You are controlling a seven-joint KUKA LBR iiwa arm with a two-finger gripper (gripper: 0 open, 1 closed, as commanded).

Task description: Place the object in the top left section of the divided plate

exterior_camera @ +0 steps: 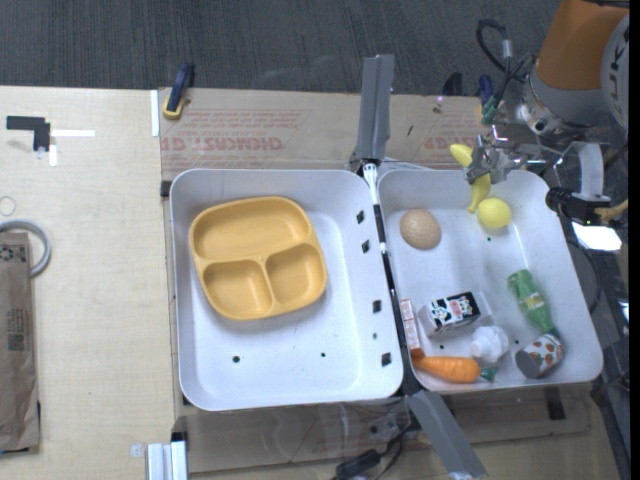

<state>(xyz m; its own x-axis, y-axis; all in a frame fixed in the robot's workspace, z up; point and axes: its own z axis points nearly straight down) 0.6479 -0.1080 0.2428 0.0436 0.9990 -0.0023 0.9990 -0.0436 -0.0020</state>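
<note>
A yellow divided plate (258, 258) lies in the left bin (300, 368), with one wide section at the top and two smaller ones below; nothing lies in it. My gripper (486, 166) hangs over the far edge of the right bin (570, 268), well to the right of the plate. A yellow banana (472, 180) runs between its fingers, one end poking out to the left and the other pointing down. The gripper is shut on it. A yellow lemon (493, 213) sits just below the banana's lower tip.
The right bin also holds a tan egg (421, 229), a small milk carton (453, 311), a carrot (447, 369), a white crumpled lump (489, 343), a green bottle (528, 300) and a small can (540, 355). A grey divider (375, 118) rises between the bins.
</note>
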